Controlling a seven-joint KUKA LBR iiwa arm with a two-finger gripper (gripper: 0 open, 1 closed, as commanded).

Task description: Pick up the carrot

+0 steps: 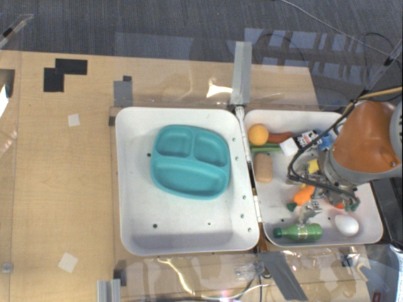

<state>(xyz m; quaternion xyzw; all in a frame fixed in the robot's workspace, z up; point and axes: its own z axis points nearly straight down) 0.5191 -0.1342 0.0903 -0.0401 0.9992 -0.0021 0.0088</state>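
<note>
Carrot (303, 195): seen lying in the right bin (275, 216), toward its middle, its orange body partly covered by the arm's wrist.
Hand (310, 211): placed low over the right bin, just beside the carrot on the near side; how far it is opened cannot be told, and nothing can be seen held by it.
Arm (367, 138): its orange band is seen over the right bin's far right part.
Green bottle (298, 232): laid on its side along the right bin's near wall, just beyond the carrot toward the viewer.
White egg (346, 224): set in the right bin's near right corner, beside the bottle.
Orange ball (257, 134): found in the right bin's far left corner.
Tan block (263, 168): placed along the right bin's left wall, between the ball and the bottle.
Teal plate (190, 160): a divided plate set in the middle of the left bin (135, 200).
Surface (56, 187): pale wood, both bins carried on it side by side.
</note>
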